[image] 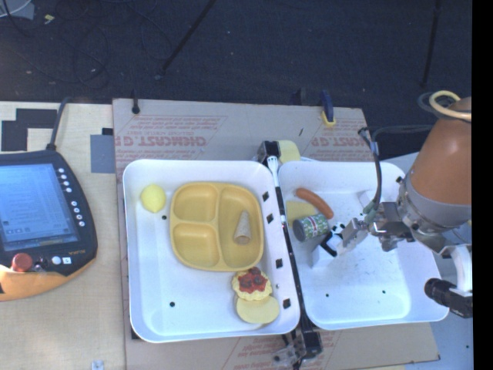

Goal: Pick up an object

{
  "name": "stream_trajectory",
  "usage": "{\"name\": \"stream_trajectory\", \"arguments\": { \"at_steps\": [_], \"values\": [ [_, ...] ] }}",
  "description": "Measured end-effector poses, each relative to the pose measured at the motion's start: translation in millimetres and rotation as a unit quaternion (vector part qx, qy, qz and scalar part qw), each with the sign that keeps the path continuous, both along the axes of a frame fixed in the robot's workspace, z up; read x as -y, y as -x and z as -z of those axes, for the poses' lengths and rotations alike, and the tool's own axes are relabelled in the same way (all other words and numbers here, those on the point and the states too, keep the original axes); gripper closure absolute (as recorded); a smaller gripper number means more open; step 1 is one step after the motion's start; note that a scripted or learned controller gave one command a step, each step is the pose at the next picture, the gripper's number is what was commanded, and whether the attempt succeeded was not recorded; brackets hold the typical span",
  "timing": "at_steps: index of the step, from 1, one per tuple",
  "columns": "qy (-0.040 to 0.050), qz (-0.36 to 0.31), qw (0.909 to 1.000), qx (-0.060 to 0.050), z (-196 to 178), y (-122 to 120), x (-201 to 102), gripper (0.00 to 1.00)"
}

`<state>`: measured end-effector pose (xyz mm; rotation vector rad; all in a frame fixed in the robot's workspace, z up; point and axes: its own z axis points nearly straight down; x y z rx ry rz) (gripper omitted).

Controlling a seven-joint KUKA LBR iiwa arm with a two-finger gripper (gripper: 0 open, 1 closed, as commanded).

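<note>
Camera view shows a small can point(311, 227) lying on its side in the right bin point(385, 303), hard by the divider, with the gripper point(333, 243) right at its lower right edge. Whether the fingers are apart, together or clamped on the can, I cannot tell; they are too dark and small. The can looks light, stiff and smooth, so it may roll or slip; a grip across its round body, mid-length, seems safest. Just above it lies a sausage point(315, 202), soft and easily pinched. In the left bin point(146, 299) sit a yellow tray point(194, 241) holding a cone point(243, 227), a lemon point(153, 199), and a tart point(252, 284) on a disc point(257, 310).
</note>
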<state>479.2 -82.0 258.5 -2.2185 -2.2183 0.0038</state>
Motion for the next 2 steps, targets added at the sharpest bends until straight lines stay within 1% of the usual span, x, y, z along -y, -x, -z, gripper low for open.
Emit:
{"name": "stream_trajectory", "arguments": {
  "at_steps": [1,2],
  "values": [
    [0.0006,0.000,1.0000,-0.001,80.4,-61.2,22.9,0.00],
    [0.0009,0.000,1.0000,0.004,170.7,-115.0,21.3,0.00]
  ]
}}
